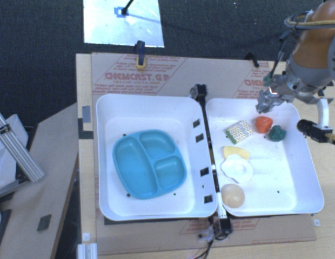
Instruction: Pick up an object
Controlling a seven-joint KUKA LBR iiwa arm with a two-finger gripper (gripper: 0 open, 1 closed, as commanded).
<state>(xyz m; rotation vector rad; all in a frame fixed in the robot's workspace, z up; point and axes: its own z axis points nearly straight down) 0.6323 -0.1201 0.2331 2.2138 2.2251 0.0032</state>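
Hovering over the right bin [305, 161]'s far edge, the gripper [265, 106]; we cannot tell its fingers' state. Near it, a rounded orange-red toy [263, 124]. Left bin [105, 161]: glossy blue divided tray [150, 163].

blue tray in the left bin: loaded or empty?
Empty. The blue tray lies flat in the left bin, and all three of its compartments show bare blue. The food items sit in the right bin.

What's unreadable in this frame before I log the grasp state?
- end effector, camera view: small and blurred above the right bin; whether it holds anything is unclear.
- arm: cut off by the right edge.
- green object: too small to identify.
- patterned item: print too small to read.
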